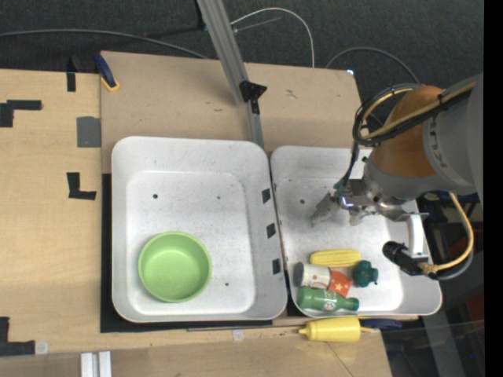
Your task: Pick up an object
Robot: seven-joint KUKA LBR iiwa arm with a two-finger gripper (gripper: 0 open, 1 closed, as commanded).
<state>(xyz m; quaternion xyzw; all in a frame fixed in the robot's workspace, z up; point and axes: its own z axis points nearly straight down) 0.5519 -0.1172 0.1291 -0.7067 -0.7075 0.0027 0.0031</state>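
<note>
Hovering my two-finger gripper (339, 209) over the right white bin (302, 171), fingers spread wide, nothing between them. Yellow plastic corn cob (335, 257) lies just nearer, with a dark green round toy (364, 273) and a green bottle (328, 300). Lime green bowl (174, 266) sits in the left white bin (189, 163).
</note>
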